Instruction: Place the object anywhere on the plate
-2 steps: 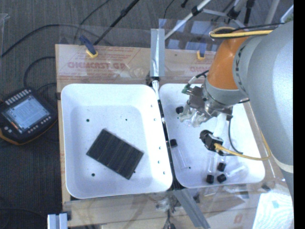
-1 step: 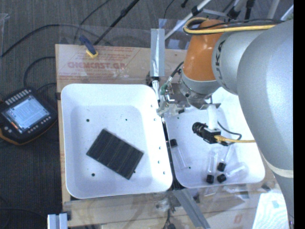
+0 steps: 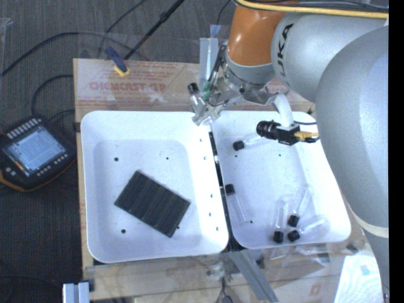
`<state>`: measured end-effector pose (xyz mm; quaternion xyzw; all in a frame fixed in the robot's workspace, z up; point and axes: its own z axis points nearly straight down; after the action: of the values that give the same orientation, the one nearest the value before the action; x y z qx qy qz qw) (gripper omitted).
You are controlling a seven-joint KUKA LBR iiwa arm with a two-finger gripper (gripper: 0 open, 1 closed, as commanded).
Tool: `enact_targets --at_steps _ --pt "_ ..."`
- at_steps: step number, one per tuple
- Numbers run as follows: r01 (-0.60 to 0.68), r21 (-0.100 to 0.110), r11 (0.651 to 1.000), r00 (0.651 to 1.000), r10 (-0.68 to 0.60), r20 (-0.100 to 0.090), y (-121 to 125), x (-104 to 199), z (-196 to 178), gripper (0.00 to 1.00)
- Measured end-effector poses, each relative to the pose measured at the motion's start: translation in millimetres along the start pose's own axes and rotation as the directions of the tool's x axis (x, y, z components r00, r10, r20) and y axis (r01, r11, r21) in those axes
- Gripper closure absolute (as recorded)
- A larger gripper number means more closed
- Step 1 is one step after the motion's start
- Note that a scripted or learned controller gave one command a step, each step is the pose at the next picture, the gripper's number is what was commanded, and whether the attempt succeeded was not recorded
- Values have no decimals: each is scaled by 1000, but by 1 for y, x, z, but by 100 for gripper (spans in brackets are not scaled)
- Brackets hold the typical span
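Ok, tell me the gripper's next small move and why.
Probably a short move down and to the view's right, toward the clear tubes with black caps in the right bin. The gripper sits over the far end of the divide between bins, apart from any tube, and the dark plate in the left bin is bare.

A dark grey carpeted floor (image 3: 57, 17) surrounds the desk (image 3: 158, 84), whose pale wooden top carries faded red lettering; left of the desk lies a handheld control pendant (image 3: 33, 151) with a lit screen; black cables (image 3: 151, 14) trail across the floor beyond the desk's far edge; light is even and soft.
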<state>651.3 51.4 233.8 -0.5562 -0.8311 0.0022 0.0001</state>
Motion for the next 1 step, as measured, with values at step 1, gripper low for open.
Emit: enact_targets --at_steps 1 --pt "-343 2 939 939 343 -1 44 67 28 100"
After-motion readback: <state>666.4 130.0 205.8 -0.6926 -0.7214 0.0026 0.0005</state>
